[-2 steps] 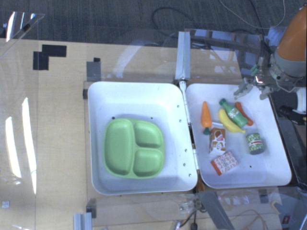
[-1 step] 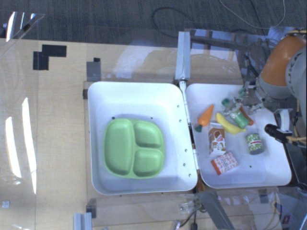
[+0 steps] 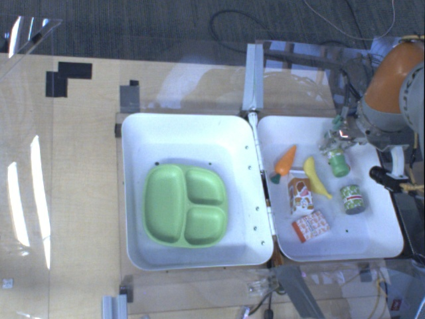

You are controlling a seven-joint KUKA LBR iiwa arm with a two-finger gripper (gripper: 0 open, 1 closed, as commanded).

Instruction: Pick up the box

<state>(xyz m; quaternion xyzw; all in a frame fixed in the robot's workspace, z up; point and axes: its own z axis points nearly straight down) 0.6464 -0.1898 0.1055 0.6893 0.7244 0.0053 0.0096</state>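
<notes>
A green divided tray (image 3: 186, 205) lies in the left bin (image 3: 133, 145). In the right bin (image 3: 392, 248), right of that tray, the box (image 3: 310, 225) rests near the front wall, below a carton (image 3: 300, 195) and banana (image 3: 317, 177). Farther right, the tool (image 3: 335, 140) hovers over a green bottle (image 3: 338, 162); whether it is clenched I cannot tell.

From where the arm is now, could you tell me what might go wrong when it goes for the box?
1. The gripper hovers by the green bottle, far from the box; descending here would likely grab the wrong item.
2. The box lies close to the upright carton and the banana, so the fingers may knock them.
</notes>
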